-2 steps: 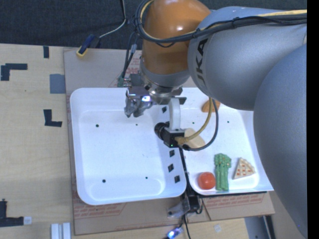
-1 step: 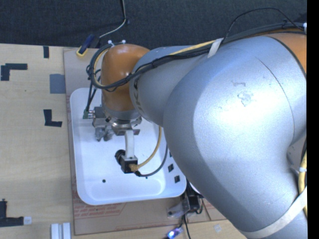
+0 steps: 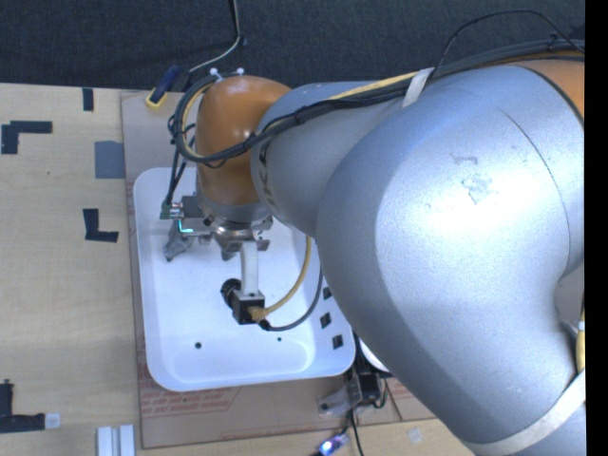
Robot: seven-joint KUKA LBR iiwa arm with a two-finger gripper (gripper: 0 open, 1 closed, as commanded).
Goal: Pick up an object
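The grey metal gripper point(image 3: 204, 245) hangs low over the far half of the shallow white plastic bin point(image 3: 157, 350); I cannot tell how wide it stands or whether it grips anything. The only candidate object is a tiny dark speck point(image 3: 198, 345) near the bin's near rim. It is too small to identify, probably light, and best pinched across its middle from straight above.

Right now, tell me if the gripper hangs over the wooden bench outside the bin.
No, the gripper hangs over the white bin, inside its rim.

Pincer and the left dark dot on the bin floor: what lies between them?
Nothing. In the camera view, the white bin floor between the pincer and that dot is bare.
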